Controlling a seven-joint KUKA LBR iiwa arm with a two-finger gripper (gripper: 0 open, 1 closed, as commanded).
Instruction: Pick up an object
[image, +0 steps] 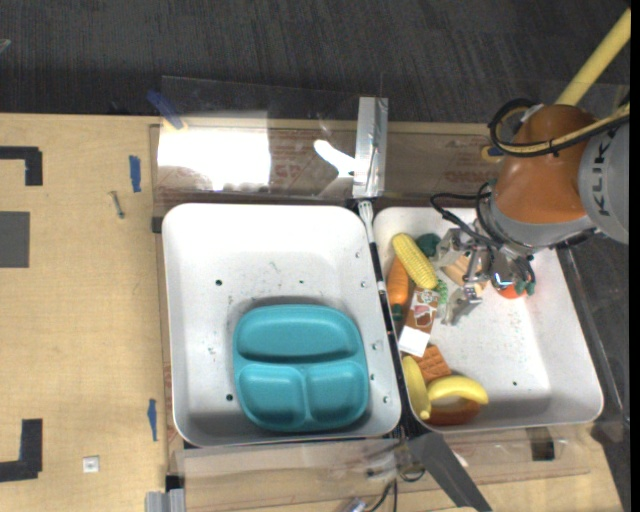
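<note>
We start at the near edge of the bench (80, 300). In the right bin (560, 370), near-left corner, we see a yellow banana (458, 388) lying over a red-brown item (450, 410), with a second yellow piece (414, 385) just beside it against the left wall. Just beyond those, an orange chunk (434, 360) and a white card (414, 342), touching or nearly so.

In the left bin (200, 250), near half, sits a teal divided tray (298, 366), three compartments, flat on the floor.

Mid-depth in the right bin, along the left wall: a small brown packet (422, 316), an orange carrot-like piece (398, 284), and a corn cob (414, 260) lying at a slant, touching the carrot piece. A dark green item (430, 243) is just beyond the corn.

The gripper (478, 282) hangs low over the right bin's far-centre area, just right of the corn cluster. We cannot tell how its fingers stand; metal parts blur together. A small red-orange object (510, 290) sits just beside it on the right; we cannot tell if they touch.

Above it we see the orange band (535, 165) of the arm, with a yellow hose (598, 58) towards the far-right corner.

At the far edge, a clear plastic panel (260, 150) and a metal bracket (370, 145) stand behind the bins.
</note>
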